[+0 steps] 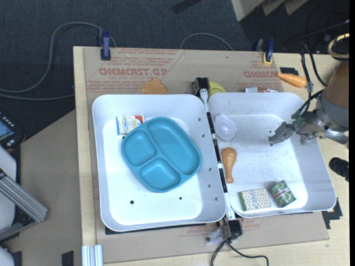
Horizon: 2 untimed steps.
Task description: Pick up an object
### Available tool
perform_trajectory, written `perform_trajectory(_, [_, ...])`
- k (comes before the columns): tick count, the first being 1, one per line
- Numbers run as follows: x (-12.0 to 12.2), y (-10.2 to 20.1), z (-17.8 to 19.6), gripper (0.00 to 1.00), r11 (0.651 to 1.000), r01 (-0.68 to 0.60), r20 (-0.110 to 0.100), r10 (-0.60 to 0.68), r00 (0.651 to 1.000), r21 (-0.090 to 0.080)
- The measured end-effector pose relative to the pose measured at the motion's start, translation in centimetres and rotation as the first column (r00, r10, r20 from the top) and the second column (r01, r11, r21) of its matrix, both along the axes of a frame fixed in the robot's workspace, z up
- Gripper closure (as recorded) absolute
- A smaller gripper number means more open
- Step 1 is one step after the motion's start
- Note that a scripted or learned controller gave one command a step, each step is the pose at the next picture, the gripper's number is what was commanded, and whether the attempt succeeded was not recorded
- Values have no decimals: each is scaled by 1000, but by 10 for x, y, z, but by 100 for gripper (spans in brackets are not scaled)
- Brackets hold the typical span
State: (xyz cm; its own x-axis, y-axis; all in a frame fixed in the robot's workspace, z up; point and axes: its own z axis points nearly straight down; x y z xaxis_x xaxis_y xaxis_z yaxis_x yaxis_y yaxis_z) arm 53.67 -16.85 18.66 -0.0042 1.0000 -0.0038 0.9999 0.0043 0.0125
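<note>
My gripper (291,136) hangs over the right part of the right bin (260,97), its fingers spread open and nothing between them. In this bin, left of the gripper, a clear plastic cup (226,127) lies by the left wall. Below the cup is an orange drumstick-shaped toy (228,163). Near the front wall lie a pale green packet (254,199) and a darker green packet (282,193), both well below the gripper. The left bin (111,204) holds a blue divided plate (161,153) and a small carton (127,124) at the plate's upper left edge.
Behind the bins on the board lie an orange piece (154,86), a yellow object (214,87) and an orange carrot (292,80). Black cables (307,65) run down toward the wrist at the right. The bins' shared wall (213,148) runs between plate and cup.
</note>
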Motion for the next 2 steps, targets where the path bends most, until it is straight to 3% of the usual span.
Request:
perform_trajectory(1, [-61, -27, -107, 0, 1000, 10, -20, -10, 1000, 6])
perform_trajectory(2, [-35, 22, 27, 0, 1000, -4, 3, 4, 1000, 2])
